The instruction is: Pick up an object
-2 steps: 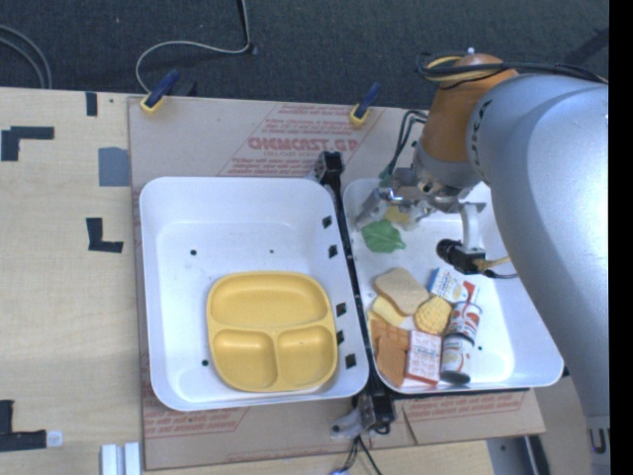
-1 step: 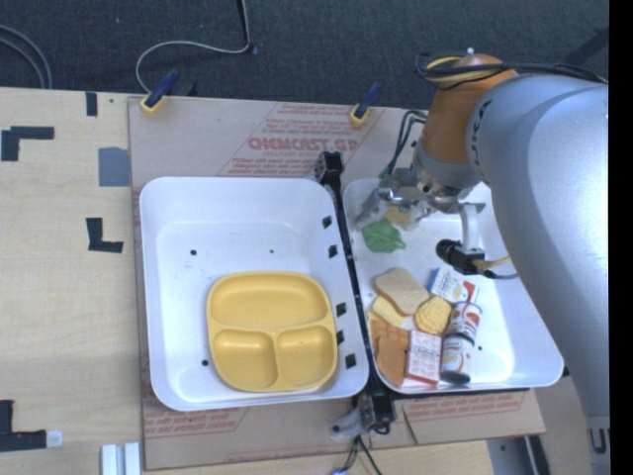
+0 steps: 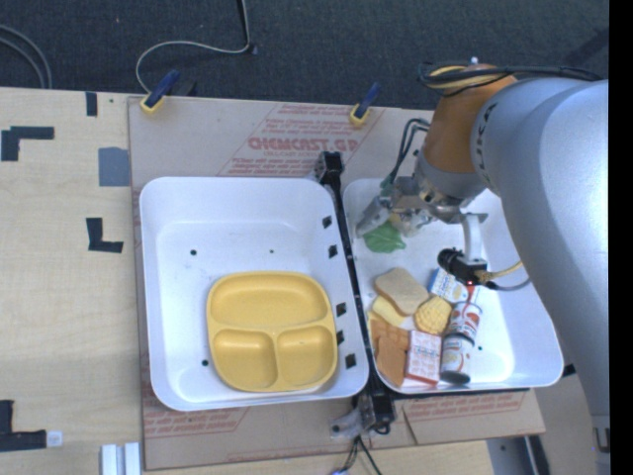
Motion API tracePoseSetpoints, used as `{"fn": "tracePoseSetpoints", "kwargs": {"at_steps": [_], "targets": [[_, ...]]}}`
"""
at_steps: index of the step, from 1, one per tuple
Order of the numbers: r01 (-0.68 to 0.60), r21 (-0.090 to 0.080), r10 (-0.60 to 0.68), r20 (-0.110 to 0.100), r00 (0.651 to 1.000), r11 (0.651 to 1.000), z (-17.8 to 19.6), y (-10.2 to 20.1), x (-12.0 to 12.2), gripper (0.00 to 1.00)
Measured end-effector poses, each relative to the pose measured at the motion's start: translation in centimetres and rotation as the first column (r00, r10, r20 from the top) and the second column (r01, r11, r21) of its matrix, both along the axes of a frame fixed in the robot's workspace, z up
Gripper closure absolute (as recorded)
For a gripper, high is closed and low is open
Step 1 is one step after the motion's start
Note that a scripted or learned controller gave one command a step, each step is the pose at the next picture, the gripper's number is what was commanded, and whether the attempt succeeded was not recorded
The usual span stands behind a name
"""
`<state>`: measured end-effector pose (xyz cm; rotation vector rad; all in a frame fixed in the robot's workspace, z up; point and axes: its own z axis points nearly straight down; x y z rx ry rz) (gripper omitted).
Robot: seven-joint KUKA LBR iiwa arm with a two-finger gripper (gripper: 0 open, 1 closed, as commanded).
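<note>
While the two-finger gripper [image 3: 396, 216] hangs low over the far end of the right white bin [image 3: 524, 325], a soft green crumpled thing [image 3: 384, 237] can be seen lying just under it. Whether the pincer is apart or together cannot be told, because it is small and partly hidden by the grey arm with the orange band [image 3: 465, 137].

If the green thing is the one to be picked, the grab would best be made straight down over its middle, so that it is squeezed evenly and not pushed away. It looks soft, so it may fold or slip, and a slow lift would be wise.

Other things are piled nearer the front of the same bin: a tan slice of toy bread [image 3: 401, 287], a round yellow cracker [image 3: 433, 316], a small bottle with a red label [image 3: 460, 342] and a flat red and white packet [image 3: 424, 357]. They are apart from the green thing and should not be bumped. The bin wall is close by. A yellow plastic tray with three parts [image 3: 271, 330] sits in the left white bin [image 3: 163, 265].
</note>
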<state>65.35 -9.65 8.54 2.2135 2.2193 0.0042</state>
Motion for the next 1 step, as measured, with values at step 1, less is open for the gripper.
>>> {"fn": "tracePoseSetpoints", "kwargs": {"at_steps": [1], "targets": [[-0.001, 0.003, 0.001, -0.01, 1.0, 1.0, -0.08, -0.23, 1.61, 0.0]]}}
